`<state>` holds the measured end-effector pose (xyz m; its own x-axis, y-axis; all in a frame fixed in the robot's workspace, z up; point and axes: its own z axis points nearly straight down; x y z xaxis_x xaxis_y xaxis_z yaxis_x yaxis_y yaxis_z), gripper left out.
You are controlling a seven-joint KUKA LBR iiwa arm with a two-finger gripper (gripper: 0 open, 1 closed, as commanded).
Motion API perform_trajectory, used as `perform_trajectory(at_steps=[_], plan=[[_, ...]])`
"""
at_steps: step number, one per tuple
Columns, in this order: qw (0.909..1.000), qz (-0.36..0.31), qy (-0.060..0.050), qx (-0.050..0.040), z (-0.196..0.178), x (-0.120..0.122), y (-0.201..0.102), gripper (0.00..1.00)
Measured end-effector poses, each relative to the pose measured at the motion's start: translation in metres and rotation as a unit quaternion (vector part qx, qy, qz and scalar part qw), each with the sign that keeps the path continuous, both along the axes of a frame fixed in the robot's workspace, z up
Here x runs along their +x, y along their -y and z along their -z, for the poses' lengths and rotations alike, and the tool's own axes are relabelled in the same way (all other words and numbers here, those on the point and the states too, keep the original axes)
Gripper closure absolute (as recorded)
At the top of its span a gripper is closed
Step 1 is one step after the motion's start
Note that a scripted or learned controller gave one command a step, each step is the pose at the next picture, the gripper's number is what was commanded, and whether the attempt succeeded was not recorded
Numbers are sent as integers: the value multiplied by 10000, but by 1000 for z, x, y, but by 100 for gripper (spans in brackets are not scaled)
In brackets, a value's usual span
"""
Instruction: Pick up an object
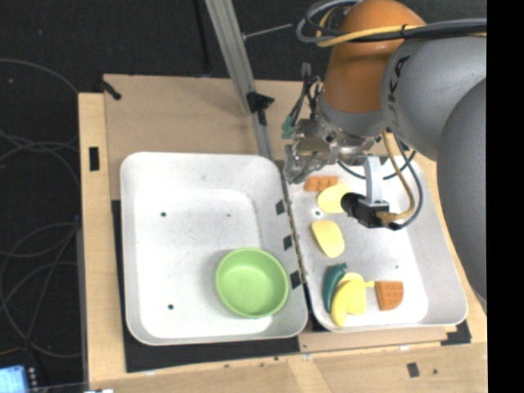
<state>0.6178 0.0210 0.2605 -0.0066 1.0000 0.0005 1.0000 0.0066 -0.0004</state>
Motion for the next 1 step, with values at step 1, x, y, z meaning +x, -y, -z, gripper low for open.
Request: perform_trajectory(at_steps=[1], plan=[[10000,20,5,-5,8,12,-58,100]])
